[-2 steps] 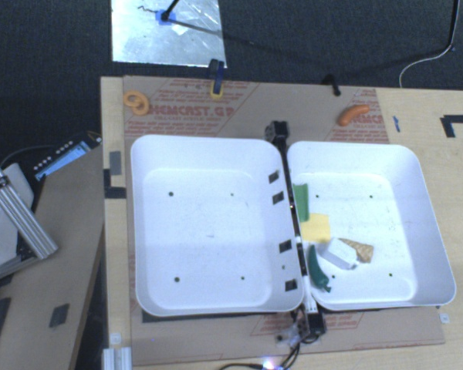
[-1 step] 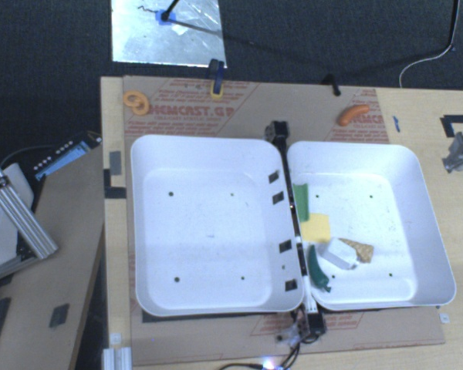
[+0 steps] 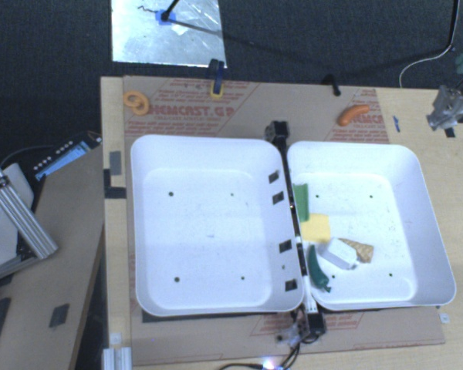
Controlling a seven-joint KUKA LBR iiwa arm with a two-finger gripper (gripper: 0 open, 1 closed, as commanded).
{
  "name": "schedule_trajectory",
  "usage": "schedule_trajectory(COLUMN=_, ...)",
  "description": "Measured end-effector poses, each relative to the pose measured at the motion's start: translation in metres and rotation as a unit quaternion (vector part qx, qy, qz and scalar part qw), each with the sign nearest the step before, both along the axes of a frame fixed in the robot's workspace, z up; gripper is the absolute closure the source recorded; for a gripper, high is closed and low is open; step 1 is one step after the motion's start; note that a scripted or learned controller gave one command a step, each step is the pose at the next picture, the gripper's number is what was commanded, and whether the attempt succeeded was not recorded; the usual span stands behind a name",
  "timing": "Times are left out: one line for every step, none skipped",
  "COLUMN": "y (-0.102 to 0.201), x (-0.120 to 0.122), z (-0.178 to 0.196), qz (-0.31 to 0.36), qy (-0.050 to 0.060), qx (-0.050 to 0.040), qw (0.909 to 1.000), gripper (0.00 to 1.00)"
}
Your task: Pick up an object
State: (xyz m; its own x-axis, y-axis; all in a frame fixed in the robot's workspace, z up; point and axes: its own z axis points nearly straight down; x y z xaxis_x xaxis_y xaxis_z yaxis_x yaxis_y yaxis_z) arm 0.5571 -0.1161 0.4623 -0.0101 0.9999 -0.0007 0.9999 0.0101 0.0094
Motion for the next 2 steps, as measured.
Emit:
schedule_trajectory(y=0.038, x=-0.054, z=-0.014, qz=-0.002, qy=0.004, qx=0.0009, qw=1.0, gripper=1.0)
schedule_trajectory(y=-0.082, x=-0.051, z=-0.03, qz=-0.01, qy=0.004, qx=-0.0022, qw=0.9999, gripper=1.0)
